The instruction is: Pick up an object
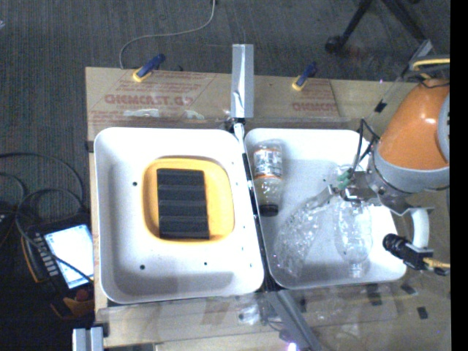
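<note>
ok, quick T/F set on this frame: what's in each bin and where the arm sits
1. The left bin holds a yellow tray with a black ridged block in it. True.
2. The bottle with the orange label lies in the left bin. False: it lies in the right bin, along its left wall.
3. Clear crumpled plastic bottles lie in the right bin. True.
4. The arm hangs over the left bin. False: it is over the right bin's right side.
5. Two blue and yellow clamps grip the bench's far edge. True.
</note>
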`<state>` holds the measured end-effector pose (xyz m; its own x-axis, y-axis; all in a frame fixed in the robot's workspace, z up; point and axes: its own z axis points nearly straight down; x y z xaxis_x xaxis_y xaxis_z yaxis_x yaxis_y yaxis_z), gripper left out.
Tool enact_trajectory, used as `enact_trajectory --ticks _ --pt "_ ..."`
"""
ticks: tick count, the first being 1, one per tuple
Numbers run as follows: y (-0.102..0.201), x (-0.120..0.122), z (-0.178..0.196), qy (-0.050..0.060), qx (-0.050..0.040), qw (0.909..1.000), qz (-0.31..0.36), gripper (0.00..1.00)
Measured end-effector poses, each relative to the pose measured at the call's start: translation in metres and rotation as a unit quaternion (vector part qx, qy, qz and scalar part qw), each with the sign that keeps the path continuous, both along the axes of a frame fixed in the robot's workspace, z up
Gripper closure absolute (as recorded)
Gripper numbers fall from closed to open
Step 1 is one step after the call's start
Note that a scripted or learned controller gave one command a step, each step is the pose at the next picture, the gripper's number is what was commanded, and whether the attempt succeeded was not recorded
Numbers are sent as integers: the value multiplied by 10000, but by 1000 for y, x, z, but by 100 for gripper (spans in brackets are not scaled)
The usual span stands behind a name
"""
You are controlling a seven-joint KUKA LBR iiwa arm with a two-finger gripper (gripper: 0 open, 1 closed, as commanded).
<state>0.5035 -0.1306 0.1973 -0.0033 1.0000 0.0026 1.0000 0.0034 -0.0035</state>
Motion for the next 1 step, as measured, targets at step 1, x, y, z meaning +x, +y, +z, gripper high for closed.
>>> enact_trajectory --ticks 1 --pt "-39 54 -45 -2 -21 9999 165 0"
